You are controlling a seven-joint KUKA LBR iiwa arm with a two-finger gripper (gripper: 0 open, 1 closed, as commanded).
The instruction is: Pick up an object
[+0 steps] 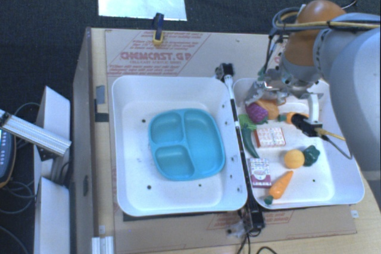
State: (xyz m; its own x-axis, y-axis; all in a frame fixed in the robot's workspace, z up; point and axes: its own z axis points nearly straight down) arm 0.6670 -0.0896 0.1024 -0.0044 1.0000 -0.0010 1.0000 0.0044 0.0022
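Far left of the pincer, the left bin [128, 128] holds a blue divided plate [186, 143], lying flat near its centre. W/ the arm coming in from the right, the pincer [269, 91] sits low over the back of the right bin [345, 187]; can't tell if it's spread or pressed together, & nothing is visibly pinched. Just below it: purple grapes [257, 112]. Further below: red-and-white card [270, 137], small box [260, 174], carrot [281, 184]. Below & to the right: orange ball [293, 158] touching a dark green piece [311, 155].
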